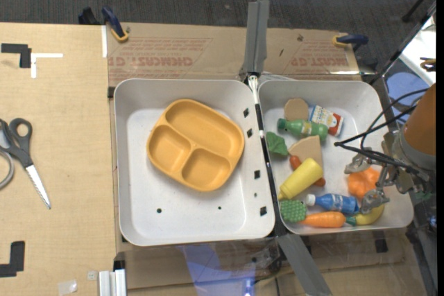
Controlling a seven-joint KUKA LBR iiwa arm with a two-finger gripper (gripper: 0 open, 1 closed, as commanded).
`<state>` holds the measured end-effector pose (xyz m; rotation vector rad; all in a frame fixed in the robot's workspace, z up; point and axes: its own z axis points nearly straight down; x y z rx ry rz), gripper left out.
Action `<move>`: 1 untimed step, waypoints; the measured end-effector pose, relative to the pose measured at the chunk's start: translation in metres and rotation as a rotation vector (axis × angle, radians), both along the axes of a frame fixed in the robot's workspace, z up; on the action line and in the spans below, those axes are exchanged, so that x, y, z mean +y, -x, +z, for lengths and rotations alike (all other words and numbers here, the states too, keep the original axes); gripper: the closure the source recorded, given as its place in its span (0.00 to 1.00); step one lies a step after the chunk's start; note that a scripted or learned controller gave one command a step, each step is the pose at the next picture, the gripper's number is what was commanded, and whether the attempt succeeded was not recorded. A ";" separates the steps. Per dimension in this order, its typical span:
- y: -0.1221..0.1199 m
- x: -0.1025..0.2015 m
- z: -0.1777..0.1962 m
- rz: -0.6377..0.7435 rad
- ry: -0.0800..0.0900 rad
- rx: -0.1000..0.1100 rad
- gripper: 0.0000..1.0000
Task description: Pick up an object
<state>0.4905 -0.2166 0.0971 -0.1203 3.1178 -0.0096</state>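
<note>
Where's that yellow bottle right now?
The yellow bottle lies tilted in the right bin, near its left wall, just below the tan wedge and above the green block.

1. The left bin (132, 218) has bare floor all round the yellow plate (195, 153), widest along its near edge.
2. The right bin (361, 90) is crowded: green bottle (302, 127), yellow bottle (301, 179), carrot (323, 220) and blue bottle (336, 202) lie close together.
3. Its far right corner stays bare.
</note>
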 end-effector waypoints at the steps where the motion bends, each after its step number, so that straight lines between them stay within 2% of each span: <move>1: -0.072 0.032 -0.004 -0.108 -0.007 0.016 0.00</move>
